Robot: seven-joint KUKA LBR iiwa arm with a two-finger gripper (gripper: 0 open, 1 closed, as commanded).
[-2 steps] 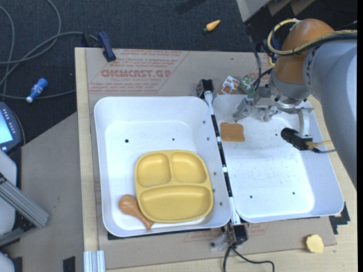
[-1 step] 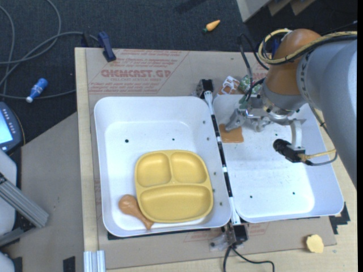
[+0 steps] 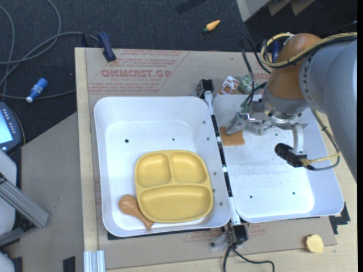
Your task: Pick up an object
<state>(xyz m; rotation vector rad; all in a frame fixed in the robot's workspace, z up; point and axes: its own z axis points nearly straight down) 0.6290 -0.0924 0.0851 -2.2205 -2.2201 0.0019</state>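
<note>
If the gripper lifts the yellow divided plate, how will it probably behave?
The yellow divided plate looks like stiff moulded plastic, so it probably keeps its shape. It is wide and shallow, so a rim grasp may tilt it. Its glossy surface could be slippery.

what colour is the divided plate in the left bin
Yellow; the three-compartment plastic plate shows clearly in the camera view.

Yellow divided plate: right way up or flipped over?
Right way up. The yellow plate shows its three hollow compartments facing the camera, lying flat in the left bin.
</note>
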